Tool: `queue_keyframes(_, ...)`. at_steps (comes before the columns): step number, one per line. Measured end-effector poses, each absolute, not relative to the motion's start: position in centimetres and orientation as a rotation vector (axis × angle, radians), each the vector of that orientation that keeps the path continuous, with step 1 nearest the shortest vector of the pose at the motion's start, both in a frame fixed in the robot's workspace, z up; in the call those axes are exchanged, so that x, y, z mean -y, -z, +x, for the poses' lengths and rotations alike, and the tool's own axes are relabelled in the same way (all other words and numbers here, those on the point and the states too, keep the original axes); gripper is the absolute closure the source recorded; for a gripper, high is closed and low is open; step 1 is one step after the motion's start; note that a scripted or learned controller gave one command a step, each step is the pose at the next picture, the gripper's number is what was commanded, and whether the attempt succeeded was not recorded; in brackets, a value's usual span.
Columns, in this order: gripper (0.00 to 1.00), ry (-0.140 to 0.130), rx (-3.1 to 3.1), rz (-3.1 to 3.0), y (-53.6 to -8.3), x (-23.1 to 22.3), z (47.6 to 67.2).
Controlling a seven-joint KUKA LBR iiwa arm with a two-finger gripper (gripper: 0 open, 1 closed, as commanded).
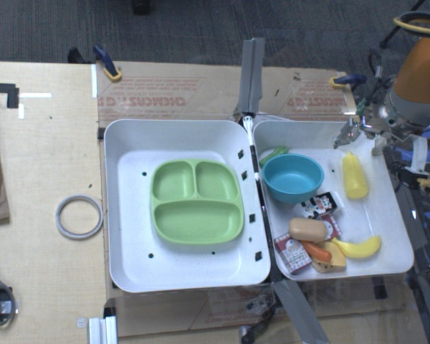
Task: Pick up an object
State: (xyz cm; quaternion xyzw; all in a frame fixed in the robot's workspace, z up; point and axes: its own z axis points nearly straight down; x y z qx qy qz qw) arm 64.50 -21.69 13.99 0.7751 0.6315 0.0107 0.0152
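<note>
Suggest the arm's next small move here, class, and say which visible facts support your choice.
Probably lower the hand a little toward the yellow object lying just below it in the right bin. The hand hovers over that bin's upper right part, apart from every item, and this piece lies alone, while the banana, carrot and packets crowd together lower down.

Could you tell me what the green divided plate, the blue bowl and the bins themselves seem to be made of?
Green divided plate: probably moulded plastic, matte, with even colour and soft rounded ridges. Blue bowl: likely plastic too, smooth with a slight sheen. Bins: seemingly thin white plastic, faintly glossy, with rounded corners.
</note>
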Motion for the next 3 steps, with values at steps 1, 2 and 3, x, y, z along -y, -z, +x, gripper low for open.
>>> queue_keyframes(1,0.0,-0.014,-2.064,2.373,-9.4,20.8,62.8)
queue_keyframes(2,1.0,-0.005,-2.06,2.372,-10.3,21.1,62.7)
queue_keyframes(3,1.0,0.0,-2.15,2.289,-20.1,16.3,66.0)
